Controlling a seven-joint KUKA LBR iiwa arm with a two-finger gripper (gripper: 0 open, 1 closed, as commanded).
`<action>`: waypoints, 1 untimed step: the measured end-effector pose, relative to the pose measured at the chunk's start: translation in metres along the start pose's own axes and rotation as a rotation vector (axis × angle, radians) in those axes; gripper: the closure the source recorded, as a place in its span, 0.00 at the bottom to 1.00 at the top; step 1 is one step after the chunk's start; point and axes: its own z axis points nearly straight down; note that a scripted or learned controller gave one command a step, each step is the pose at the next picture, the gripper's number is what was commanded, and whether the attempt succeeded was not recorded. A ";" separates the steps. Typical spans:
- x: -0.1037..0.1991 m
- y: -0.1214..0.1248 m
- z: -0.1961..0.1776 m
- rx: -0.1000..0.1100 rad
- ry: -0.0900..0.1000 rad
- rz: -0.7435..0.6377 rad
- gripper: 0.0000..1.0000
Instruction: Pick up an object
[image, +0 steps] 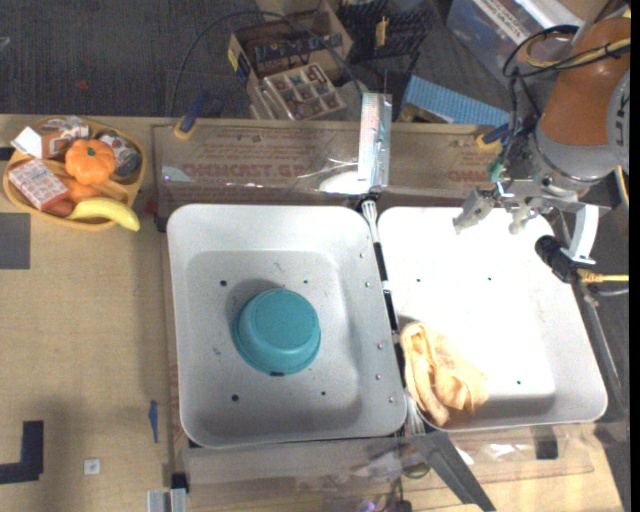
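gripper (493, 212) hangs with fingers spread wide, holding nothing, above the right bin's (560, 300) far edge. yellow cloth (442, 373) lies crumpled in that bin's near-left corner, well apart; a descent there could snag the rim or pinch only a loose fold.

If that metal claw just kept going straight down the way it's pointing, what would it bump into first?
Probably the bare floor of the right white bin. The gripper, fingers spread, hangs over its far end. The crumpled yellow cloth lies at the near left corner, well off that line. Depth is hard to judge here.
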 end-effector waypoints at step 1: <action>-0.007 -0.110 0.041 0.000 0.000 -0.121 0.00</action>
